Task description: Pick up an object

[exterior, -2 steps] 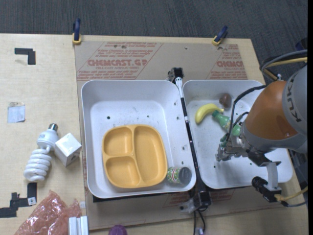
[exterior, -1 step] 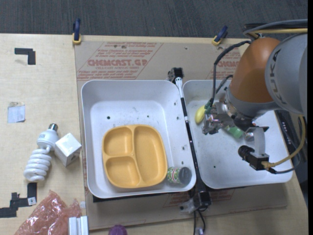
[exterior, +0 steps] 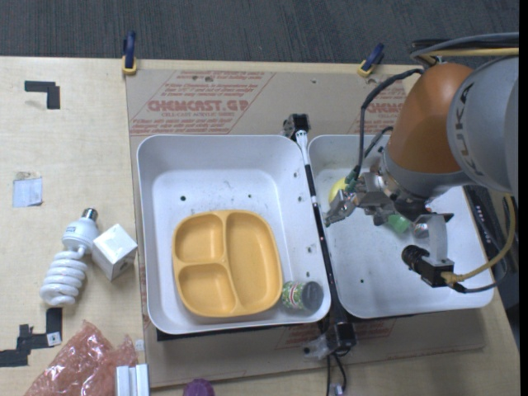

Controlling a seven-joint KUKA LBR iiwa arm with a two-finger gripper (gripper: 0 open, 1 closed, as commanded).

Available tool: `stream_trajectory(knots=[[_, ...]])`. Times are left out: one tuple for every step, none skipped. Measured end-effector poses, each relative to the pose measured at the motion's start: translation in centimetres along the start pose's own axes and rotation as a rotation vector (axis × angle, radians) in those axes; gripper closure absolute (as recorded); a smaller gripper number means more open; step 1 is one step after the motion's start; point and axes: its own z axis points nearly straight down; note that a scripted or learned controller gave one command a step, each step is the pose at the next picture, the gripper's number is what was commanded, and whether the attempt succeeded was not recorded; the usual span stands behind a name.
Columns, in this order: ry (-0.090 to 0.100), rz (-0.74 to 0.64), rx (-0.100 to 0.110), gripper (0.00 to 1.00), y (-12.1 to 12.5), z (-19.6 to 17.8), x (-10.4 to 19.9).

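Fixed overhead cam, slanted down on both bins [exterior: 148,221].

A yellow object [exterior: 338,190] lies in the right bin near its left wall, partly hidden under the arm. A green object [exterior: 398,222] lies just beside it to the right, also partly covered.

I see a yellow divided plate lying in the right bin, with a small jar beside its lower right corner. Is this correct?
Not quite. The yellow divided plate lies in the left bin, not the right one. The camera view shows it there, and the small jar is indeed beside its lower right corner. The right bin is where the arm reaches in.
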Motion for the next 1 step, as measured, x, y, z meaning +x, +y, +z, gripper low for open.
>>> stream_trajectory(knots=[[-0.001,0.001,0.002,0.0,5.41,6.09,-8.07]])
